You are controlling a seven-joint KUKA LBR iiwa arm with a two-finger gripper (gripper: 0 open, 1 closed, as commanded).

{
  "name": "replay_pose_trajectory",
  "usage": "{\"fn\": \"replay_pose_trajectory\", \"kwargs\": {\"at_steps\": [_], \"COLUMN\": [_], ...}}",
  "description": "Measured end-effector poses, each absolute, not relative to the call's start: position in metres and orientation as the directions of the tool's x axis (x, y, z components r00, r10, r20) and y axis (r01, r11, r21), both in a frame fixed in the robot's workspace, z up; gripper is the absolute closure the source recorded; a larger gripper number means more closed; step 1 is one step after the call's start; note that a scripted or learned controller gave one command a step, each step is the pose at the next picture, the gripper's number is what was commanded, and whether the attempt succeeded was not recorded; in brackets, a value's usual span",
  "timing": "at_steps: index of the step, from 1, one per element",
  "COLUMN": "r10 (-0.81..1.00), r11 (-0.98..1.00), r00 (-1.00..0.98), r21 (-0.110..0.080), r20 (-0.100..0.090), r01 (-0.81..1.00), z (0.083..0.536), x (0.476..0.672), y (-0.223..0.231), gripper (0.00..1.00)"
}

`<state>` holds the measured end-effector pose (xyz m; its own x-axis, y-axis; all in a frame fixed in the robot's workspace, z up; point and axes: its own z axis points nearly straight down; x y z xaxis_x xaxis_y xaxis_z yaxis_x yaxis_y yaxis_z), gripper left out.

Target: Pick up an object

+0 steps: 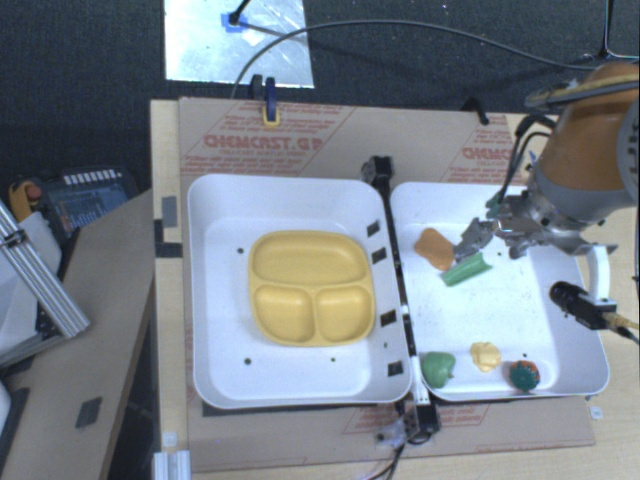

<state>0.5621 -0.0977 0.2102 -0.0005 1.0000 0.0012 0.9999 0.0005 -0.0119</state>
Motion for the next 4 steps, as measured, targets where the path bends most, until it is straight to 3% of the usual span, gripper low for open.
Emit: {"fn": "replay_pose_trajectory", "kwargs": {"at_steps": [1,4], "r10": [1.0,1.0], "r11": [0.003,0.0], "r00": [-0.003,0.0], "r21": [0.001,-0.001], "r20": [0.0,0.0], "r01": [1.0,1.0], "z": [0.217,0.083], "x": [0.565,0.573], "y": [-0.098,-0.088], "gripper": [0.0,0.0]}}
